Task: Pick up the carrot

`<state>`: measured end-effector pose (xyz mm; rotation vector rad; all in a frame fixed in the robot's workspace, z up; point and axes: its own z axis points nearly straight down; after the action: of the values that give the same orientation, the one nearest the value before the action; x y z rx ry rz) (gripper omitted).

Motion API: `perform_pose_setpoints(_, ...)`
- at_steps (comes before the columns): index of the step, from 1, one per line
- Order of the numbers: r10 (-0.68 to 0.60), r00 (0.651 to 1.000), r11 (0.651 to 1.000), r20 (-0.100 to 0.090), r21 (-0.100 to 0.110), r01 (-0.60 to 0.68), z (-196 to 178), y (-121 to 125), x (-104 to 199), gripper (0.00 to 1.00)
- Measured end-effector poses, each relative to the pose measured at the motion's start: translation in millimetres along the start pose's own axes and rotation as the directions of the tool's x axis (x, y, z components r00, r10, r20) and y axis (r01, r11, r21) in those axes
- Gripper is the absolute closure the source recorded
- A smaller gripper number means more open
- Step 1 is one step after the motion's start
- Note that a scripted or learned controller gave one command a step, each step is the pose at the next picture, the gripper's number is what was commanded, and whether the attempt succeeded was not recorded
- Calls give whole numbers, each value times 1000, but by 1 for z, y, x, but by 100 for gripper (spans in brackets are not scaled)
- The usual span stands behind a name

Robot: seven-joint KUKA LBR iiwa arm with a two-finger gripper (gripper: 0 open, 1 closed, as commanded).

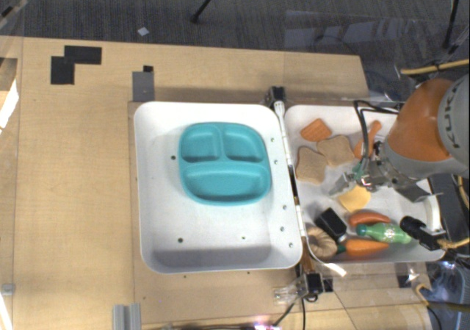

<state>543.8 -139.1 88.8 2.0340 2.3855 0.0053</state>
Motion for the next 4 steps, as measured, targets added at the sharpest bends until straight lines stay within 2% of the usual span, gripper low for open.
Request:
perform_pose_setpoints(1,179,984,984,1,-3,-179,0,0,14,0)
perform_pose_setpoints(2,360,933,933,-1,-1,-360,1,-2,-25,0)
perform_pose_setpoints(3,307,952,952,-1,-4,-307,0,-32,14,0)
perform_pose_setpoints(4,394,919,919,-1,-11,-394,0,-48,22,0)
